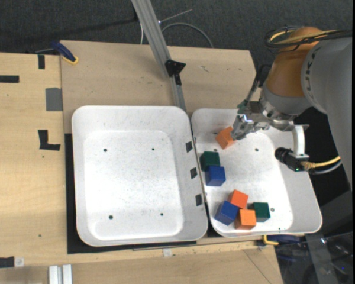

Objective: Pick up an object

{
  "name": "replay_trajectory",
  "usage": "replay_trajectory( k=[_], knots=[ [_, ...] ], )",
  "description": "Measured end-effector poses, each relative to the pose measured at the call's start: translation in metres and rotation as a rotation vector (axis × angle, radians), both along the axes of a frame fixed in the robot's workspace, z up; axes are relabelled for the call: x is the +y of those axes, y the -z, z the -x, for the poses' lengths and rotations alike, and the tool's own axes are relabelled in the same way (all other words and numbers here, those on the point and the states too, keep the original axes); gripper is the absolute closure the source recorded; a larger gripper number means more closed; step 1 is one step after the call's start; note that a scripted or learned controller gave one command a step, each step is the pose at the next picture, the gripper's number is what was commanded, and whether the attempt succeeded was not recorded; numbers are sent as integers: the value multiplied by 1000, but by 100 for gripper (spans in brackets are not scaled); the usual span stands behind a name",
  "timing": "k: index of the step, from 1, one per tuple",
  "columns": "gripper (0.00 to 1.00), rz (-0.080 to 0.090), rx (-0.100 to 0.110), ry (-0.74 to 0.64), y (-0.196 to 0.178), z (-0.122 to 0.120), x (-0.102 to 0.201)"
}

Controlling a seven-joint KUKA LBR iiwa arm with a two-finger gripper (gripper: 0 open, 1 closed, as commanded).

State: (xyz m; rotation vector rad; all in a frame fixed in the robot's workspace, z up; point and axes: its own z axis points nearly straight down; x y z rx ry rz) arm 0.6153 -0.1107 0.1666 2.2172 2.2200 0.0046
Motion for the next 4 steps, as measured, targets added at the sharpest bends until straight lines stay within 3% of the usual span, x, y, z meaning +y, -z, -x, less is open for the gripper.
replay_trajectory(
  k=[2,4],
  knots=[
    [100,0,0,-1,-114,-10,2],
    [100,-2,8,-5,-93,32,108]
  ],
)
